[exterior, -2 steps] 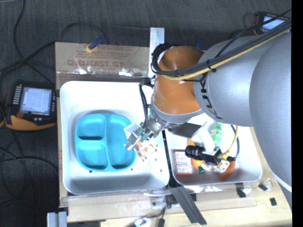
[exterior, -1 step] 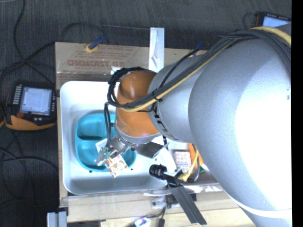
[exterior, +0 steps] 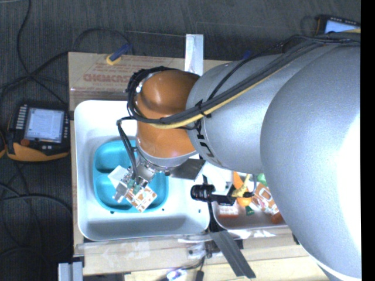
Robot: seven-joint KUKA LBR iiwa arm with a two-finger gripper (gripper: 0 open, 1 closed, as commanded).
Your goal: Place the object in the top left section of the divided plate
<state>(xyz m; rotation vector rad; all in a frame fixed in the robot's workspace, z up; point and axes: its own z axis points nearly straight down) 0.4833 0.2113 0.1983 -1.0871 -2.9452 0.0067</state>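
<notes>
I see the gripper (exterior: 130, 187) low over the blue plate (exterior: 104, 167) in the left bin (exterior: 88, 122), with an orange-and-white object (exterior: 142, 198) just beside it on the plate's lower part. I cannot tell how the jaws stand. I judge placement in the top left section not yet done.

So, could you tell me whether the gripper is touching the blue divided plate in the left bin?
Cannot tell. In the camera view the gripper overlaps the blue divided plate, but the steep downward angle hides any contact or gap.
</notes>
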